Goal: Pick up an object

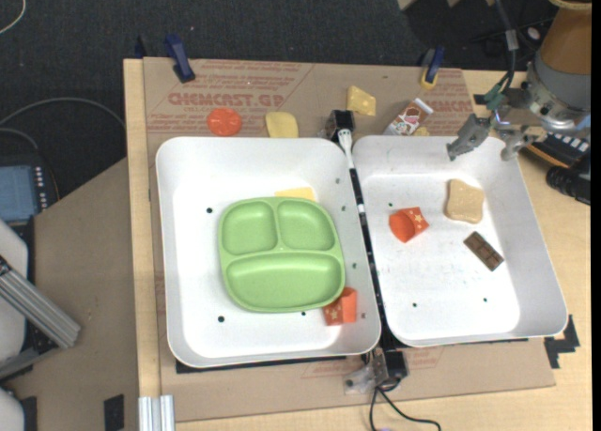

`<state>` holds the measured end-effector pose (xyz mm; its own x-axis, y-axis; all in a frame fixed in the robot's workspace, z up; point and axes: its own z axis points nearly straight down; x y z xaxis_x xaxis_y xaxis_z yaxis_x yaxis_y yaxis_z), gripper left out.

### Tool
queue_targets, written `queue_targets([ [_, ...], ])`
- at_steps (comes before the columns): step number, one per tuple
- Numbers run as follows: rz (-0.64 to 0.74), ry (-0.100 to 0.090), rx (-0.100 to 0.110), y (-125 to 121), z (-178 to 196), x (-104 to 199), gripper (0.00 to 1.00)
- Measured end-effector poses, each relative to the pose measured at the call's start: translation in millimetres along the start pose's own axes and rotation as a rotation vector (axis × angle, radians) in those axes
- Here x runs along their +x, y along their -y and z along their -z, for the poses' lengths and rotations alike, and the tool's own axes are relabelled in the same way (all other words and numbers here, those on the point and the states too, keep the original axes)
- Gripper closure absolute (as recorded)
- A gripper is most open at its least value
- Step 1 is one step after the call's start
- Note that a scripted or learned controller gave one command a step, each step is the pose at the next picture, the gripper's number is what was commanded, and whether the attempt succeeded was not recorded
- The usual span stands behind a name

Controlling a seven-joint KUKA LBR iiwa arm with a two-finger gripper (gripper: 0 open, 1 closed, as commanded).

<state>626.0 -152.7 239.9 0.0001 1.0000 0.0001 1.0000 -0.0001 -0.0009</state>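
My gripper (488, 143) hangs over the far edge of the right bin (526, 316), open, with nothing between its spread fingers. Just below it in that bin lies a tan bread slice (464, 201). A red block (408, 223) sits to the left of the slice, and a brown chocolate bar (484, 250) lies nearer the front. The left bin (178, 232) holds a green divided plate (280, 253), a pale yellow piece (296, 194) behind it, and an orange block (343, 307) at its front right.
On the cardboard behind the bins lie an orange disc (224, 121), a yellow piece (281, 124), a cheese wedge (361, 100), a red-and-white packet (407, 120) and a small black item (340, 122). Blue clamps (178, 58) (431, 65) grip the board's far edge.
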Motion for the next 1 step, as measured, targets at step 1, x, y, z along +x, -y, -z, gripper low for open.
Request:
queue_targets([
  [1,-0.006,0.000,0.006,25.2,-61.0,-67.7,0.00],
])
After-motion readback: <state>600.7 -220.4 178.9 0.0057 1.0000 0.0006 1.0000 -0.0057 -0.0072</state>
